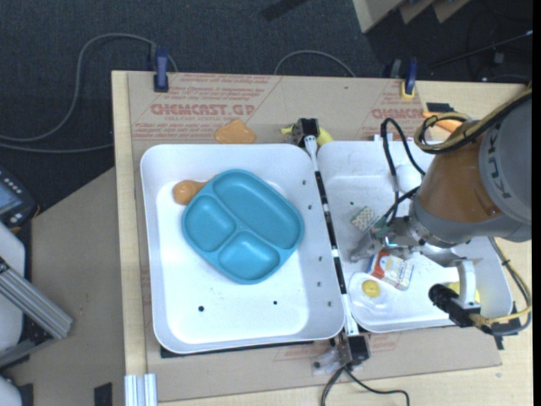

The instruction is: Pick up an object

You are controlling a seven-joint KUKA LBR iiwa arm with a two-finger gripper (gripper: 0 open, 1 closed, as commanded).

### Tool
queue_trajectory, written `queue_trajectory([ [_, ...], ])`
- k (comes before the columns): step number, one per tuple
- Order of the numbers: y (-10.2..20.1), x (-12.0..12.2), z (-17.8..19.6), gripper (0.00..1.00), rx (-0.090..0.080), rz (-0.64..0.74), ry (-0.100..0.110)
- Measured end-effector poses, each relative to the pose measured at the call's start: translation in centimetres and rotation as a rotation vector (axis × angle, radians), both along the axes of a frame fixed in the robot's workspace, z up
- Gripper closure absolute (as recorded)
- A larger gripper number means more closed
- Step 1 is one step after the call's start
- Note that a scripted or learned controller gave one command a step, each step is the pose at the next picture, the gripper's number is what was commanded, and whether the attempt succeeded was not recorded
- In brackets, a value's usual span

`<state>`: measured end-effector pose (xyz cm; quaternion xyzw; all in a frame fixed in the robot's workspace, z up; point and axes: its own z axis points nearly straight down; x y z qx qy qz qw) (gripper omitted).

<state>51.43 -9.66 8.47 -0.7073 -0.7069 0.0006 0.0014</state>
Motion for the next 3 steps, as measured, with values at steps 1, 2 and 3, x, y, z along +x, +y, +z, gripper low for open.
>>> queue_trajectory([
  [1,-4.7,4.2,3.1,0.0,-0.004,0.0,-0.006],
  [2,-0.1,1.0,-0.2,0.0,0.001,0.002,0.002],
  [3,-0.3,1.1,1.0,1.0,-0.001,0.0,-0.004],
])
